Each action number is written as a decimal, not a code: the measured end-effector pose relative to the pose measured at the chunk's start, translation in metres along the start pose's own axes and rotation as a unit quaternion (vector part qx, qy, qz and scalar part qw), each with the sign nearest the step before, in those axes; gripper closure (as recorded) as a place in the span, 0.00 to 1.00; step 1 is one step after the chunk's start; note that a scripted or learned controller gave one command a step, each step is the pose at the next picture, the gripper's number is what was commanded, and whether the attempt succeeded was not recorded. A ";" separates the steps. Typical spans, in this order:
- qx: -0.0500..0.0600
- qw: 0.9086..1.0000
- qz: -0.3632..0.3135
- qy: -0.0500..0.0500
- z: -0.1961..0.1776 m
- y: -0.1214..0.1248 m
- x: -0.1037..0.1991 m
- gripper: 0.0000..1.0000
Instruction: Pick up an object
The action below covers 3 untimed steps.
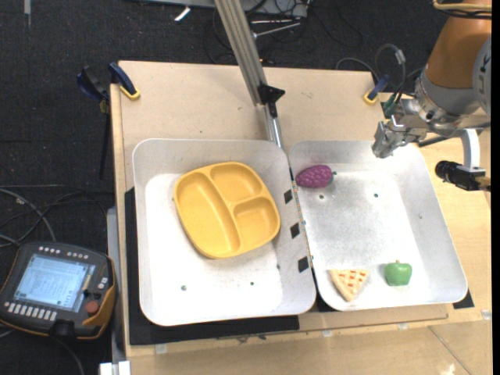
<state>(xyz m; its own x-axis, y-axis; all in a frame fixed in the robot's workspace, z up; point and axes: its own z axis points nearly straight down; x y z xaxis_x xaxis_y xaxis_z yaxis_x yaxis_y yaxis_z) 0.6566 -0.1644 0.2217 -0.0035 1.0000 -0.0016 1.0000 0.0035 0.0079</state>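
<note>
Gripper [384,145] hangs over the right bin's [406,209] far edge, holding nothing, probably poised before choosing a target. Purple grapes [314,176], pizza slice [348,282] and green pepper [398,273] lie spread apart there; a yellow divided plate [226,208] fills the left bin [156,287].

The divided plate [227,208] lies in the left bin [156,287]; in the right bin [422,209], the grapes [314,176] lie far left, the pizza slice [348,282] and the pepper [398,273] near.
</note>
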 end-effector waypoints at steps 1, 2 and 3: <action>0.001 1.000 0.000 0.000 -0.047 0.002 0.008 1.00; 0.004 1.000 -0.002 0.002 -0.037 0.004 0.064 1.00; 0.004 1.000 -0.002 0.002 -0.039 -0.010 0.125 1.00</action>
<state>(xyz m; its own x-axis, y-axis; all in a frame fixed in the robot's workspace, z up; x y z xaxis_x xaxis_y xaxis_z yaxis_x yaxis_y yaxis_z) 0.6460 -0.0399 0.2604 -0.0084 1.0000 0.0022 1.0000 0.0084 -0.0002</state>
